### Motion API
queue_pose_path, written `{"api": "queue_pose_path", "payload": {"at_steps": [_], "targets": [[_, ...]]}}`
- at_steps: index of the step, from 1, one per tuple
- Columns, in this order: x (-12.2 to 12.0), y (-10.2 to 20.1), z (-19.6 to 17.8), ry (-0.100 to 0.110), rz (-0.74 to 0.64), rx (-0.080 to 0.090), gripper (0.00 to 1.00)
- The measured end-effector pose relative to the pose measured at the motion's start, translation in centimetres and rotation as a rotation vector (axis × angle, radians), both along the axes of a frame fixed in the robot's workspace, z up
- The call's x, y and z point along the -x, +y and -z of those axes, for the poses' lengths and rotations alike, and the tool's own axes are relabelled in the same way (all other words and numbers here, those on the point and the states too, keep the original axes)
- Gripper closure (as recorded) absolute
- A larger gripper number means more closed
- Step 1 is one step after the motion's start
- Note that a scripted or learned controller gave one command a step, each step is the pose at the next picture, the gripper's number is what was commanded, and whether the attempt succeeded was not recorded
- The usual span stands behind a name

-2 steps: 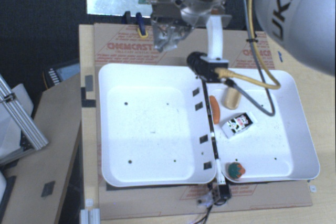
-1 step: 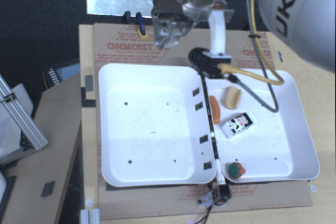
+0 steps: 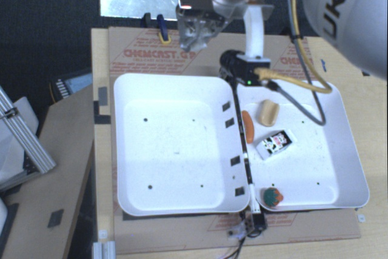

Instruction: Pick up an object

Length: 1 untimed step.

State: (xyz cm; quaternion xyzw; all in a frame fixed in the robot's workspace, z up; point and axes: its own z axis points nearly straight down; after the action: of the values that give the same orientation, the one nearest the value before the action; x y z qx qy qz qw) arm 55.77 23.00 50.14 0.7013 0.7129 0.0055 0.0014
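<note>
The right bin holds several small things. An orange carrot-like stick lies along its left wall. A tan, bread-like piece sits just right of the stick. A small white carton with black patches lies below them, near the bin's middle. A round orange and green item rests in the near left corner. My gripper hangs high over the far edge of the left bin, well away from all of these things, and nothing shows in its grasp.
The two white bins sit side by side on a brown cardboard sheet, joined by a divider with black clips. A blue and yellow clamp stands at the cardboard's far edge. A metal rail lies off the bench's left side.
</note>
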Motion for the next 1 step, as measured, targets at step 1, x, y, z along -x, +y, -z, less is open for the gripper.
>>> {"api": "queue_pose_path", "payload": {"at_steps": [1], "targets": [[-0.02, 0.04, -1.09, -0.002, -0.004, -0.001, 1.00]]}}
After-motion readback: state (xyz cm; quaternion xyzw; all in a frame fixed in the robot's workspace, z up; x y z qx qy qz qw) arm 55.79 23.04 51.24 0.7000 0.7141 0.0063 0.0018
